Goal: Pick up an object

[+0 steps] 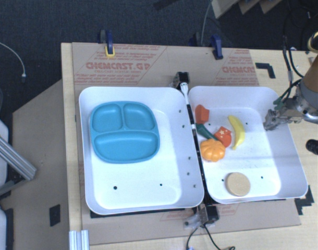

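Grey gripper (pixel 270 120) hangs over the right bin's (pixel 284 191) right edge; whether it is released or clenched, you cannot tell. Approach step, I judge. Banana (pixel 237 130) lies mid-bin, beside the orange fruit (pixel 212 150). Next: move inward, descend over one.

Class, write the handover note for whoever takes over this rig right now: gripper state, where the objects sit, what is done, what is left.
Gripper: at the right bin's far right rim, nothing seen between its fingers; open or shut cannot be told.
Right bin: banana, orange pepper-like toy, red strawberry-like toy, red piece and a green piece clustered at its left side; round tan disc near the front.
Left bin: blue divided plate.
Done: nothing picked.
Left: choose an object, grasp, lift.
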`<action>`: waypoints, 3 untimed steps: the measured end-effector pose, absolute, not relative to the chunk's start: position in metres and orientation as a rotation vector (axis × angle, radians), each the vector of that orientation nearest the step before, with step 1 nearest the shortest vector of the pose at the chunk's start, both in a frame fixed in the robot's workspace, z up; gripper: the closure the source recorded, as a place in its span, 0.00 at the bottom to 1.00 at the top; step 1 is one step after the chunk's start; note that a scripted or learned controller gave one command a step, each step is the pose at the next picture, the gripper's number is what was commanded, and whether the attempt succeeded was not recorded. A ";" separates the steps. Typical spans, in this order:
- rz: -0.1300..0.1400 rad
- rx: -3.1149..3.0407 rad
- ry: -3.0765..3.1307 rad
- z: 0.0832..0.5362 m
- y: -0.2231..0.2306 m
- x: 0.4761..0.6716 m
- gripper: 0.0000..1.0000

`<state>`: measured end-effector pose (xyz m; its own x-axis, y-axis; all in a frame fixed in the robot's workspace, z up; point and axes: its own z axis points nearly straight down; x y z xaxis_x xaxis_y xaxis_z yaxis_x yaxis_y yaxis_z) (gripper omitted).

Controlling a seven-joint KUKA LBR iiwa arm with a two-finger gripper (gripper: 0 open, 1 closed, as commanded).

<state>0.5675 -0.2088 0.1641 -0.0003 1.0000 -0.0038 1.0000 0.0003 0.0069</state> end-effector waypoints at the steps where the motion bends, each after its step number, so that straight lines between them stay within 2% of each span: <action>1: 0.003 2.216 2.216 0.221 -0.219 0.565 1.00; 2: 0.002 2.217 2.219 0.230 -0.219 0.566 1.00; 3: 0.001 2.217 2.228 0.240 -0.167 0.566 1.00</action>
<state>0.5664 -0.1666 0.2402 -0.0050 1.0000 0.0016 1.0000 0.0050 -0.0004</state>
